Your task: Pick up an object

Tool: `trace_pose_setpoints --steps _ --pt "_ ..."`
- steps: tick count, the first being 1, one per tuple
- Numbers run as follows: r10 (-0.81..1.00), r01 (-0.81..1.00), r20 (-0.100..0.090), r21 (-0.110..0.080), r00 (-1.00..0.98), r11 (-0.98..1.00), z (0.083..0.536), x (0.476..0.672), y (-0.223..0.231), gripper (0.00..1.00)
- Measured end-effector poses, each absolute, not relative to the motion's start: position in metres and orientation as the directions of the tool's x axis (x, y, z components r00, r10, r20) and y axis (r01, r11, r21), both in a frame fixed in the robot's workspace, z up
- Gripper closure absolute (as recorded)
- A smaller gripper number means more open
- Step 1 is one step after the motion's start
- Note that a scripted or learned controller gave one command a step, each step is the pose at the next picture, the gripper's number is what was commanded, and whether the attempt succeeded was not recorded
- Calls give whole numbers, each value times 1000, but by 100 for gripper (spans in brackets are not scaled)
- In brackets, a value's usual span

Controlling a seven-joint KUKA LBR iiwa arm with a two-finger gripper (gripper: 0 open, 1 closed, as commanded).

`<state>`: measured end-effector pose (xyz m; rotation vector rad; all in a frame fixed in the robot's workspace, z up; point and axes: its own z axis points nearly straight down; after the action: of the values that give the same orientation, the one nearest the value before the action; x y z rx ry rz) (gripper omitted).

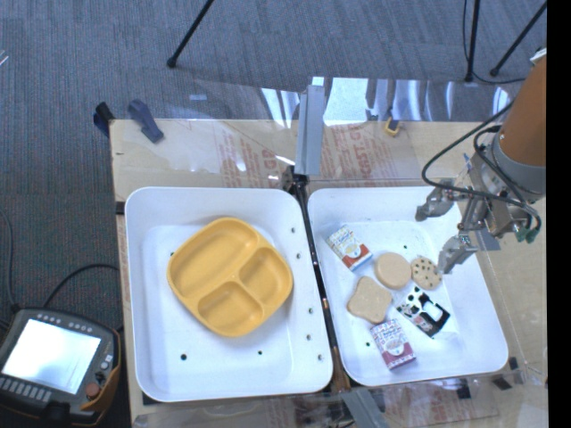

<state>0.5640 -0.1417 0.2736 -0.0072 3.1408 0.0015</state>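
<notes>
A grey robot arm reaches in from the right over the right-hand bin [500, 346], its gripper [446, 232] hanging with fingers spread apart and nothing between them, above the bin's upper right part. Just below and left of one fingertip lies a speckled cookie [426, 273], the nearest thing to take; it looks light, stiff and flat, so it would probably need pinching across its edges, and may slide on the smooth white floor. Beside it sit a plain round biscuit [393, 270], a slice of toast [369, 300], a small red-and-white carton [349, 246], a second red carton [393, 344] and a black-and-white packet [422, 311], all clustered near the bin's middle, some touching. The cartons, being boxier, seem easier to grip by their sides. The left-hand bin [143, 212] holds a single yellow divided plate [230, 276], lying tilted across its centre.
</notes>
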Motion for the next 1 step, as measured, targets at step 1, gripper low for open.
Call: trace_pose_setpoints --steps 1 --pt "6 6 -10 -2 -1000 1000 93 544 -153 0"
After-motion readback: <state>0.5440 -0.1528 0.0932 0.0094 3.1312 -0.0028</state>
